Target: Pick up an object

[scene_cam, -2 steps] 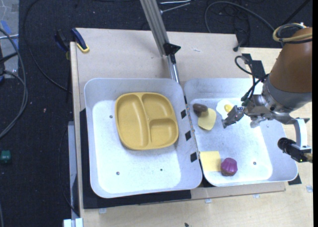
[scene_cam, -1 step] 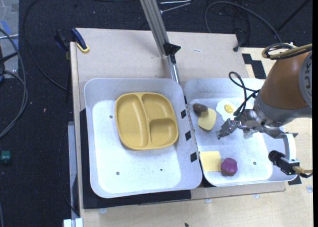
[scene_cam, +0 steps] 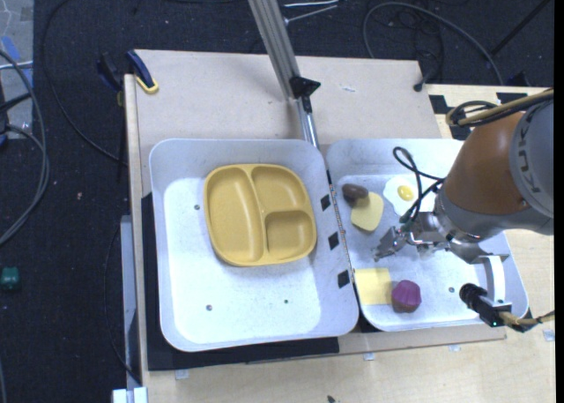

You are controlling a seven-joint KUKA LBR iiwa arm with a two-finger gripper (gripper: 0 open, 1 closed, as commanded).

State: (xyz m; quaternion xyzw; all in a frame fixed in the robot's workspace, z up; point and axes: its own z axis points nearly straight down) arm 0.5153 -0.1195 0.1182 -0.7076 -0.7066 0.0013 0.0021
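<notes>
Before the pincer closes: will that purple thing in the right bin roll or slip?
The purple ball looks round, so a nudge would probably roll it. It lies beside the yellow block, which may stop it leftward. Its rounded sides could slip from an off-centre pinch.
</notes>
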